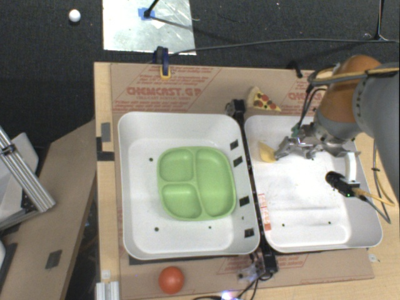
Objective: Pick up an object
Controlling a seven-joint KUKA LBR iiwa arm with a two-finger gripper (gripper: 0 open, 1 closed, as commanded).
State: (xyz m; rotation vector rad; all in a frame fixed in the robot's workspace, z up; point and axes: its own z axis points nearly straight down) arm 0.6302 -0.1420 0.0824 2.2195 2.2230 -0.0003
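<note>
Nearest me, an orange-red ball [170, 279], round and smooth, sits on the cardboard board [206, 74] in front of the bins, outside both; it would likely roll if nudged. Next, the left bin [134, 230], shallow glossy white plastic with rounded corners, holds a pale green divided plate [197, 183] with three compartments. It looks like flat, slick moulded plastic; a broad rim like that probably slips from a two-finger pinch. The right bin [312, 230] is the same white plastic with a scuffed floor. Toward its far-left part lies the likely target, a small pale yellow wedge [267, 152], lying low on the floor near the wall shared with the left bin. The metal gripper [290, 147] is down in this bin just beside the wedge, on its right; can't tell if it is spread or closed, and nothing is visibly pinched. Risks as I judge them: a closing gripper pushes the wedge aside instead of straddling it, the wedge skids on the slick floor into the wall, or the gripper closes on air or scrapes the bin. Farther back a toy pizza slice [262, 100], triangular with red dots, lies on the cardboard behind the bins. Behind that are a blue clamp [162, 60] on the board's edge, then a crinkly silver foil sheet [147, 17] and a small white ball [74, 15] on dark carpet.
</note>
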